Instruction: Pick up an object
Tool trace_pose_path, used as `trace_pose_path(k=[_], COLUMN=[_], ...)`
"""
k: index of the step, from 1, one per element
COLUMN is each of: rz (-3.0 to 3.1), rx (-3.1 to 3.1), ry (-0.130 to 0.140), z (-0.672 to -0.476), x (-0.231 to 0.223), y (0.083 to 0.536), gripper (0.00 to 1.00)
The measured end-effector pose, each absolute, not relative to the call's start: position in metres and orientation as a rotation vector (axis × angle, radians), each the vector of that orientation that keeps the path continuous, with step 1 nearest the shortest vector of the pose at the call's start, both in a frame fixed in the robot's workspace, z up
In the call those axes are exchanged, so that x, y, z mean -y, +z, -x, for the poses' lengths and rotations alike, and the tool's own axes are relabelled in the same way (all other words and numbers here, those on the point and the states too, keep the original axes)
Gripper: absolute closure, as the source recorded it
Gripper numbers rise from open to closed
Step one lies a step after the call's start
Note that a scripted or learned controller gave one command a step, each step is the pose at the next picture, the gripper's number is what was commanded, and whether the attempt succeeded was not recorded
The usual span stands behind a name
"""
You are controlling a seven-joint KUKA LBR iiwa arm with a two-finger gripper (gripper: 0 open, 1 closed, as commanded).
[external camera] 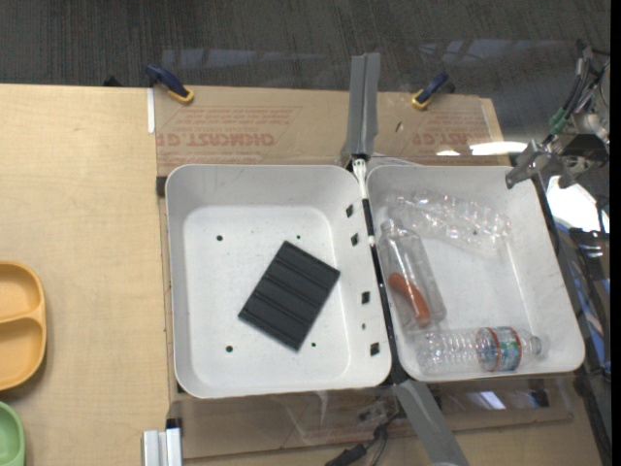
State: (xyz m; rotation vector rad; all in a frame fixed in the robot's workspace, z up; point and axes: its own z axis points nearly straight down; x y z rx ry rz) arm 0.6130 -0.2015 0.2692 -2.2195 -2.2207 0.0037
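A black ribbed rectangular pad (pixel 290 294) lies flat and slanted in the left bin (pixel 194 260). In the right bin (pixel 543 289), a crumpled clear plastic wrapper (pixel 448 216) sits at the back. A clear tube with an orange-red piece inside (pixel 411 284) lies left of centre. A clear water bottle with a blue-green label (pixel 482 347) rests on its side along the front wall. My gripper (pixel 545 161) hangs at the right bin's far right corner, above the rim and apart from all the objects, with nothing seen in it.
A metal divider post (pixel 364 105) rises between the bins at the back. Two clamps (pixel 171 83) (pixel 428 89) pin the cardboard sheet (pixel 252 129). An orange tray (pixel 19 323) and a green dish (pixel 8 440) sit at the far left of the wooden bench.
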Motion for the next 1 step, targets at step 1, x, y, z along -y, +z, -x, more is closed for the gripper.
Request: trace_pose_path(k=[1], rz=[2.217], rx=[2.223], ry=[0.007], z=[-0.6133], x=[0.2017], y=[0.2775], gripper=[1.00])
